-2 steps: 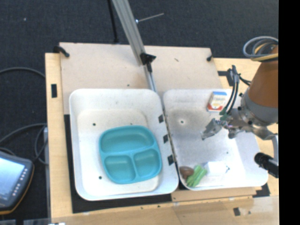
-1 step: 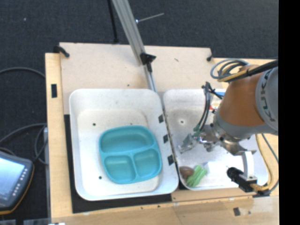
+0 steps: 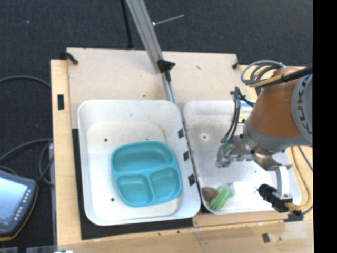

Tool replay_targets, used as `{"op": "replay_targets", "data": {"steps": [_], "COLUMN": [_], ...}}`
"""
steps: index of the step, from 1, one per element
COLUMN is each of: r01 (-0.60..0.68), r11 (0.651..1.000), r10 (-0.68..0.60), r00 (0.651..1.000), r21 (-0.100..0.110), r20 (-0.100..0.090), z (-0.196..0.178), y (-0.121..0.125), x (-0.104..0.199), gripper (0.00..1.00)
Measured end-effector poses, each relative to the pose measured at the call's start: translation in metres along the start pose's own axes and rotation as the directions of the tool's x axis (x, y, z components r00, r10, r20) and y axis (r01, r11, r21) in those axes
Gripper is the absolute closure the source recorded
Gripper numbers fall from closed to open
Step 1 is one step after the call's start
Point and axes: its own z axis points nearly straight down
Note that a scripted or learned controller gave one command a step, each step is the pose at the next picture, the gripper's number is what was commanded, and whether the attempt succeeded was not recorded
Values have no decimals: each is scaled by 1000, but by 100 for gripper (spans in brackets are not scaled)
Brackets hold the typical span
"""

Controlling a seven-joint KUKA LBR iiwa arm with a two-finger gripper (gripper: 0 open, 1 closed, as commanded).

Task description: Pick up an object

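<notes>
In the right bin (image 3: 206,121), near its front left corner, a green object (image 3: 224,196) lies beside a small brown object (image 3: 209,193), and the two touch. My gripper (image 3: 225,157) hangs over the middle of this bin, behind and slightly right of the two objects. Nothing shows in the gripper. The orange-banded wrist (image 3: 274,112) covers the right part of the bin.
A teal divided plate (image 3: 146,173) lies in the left bin (image 3: 97,121). A slanted metal pole (image 3: 150,36) rises from behind the bins. Cables loop near the wrist (image 3: 258,70). A black fitting (image 3: 271,194) sits at the right bin's front right.
</notes>
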Motion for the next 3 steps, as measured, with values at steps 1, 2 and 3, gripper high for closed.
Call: {"op": "replay_targets", "data": {"steps": [1, 2, 3], "r01": [3, 5, 6], "r11": [1000, 1000, 1000], "r10": [-3, -5, -6], "r00": [1000, 1000, 1000], "r21": [-1, 2, 5], "r20": [2, 1, -2], "z": [-23, -19, -46], "y": [70, 117, 81], "x": [-8, -7, 29], "gripper": [100, 100, 100]}}
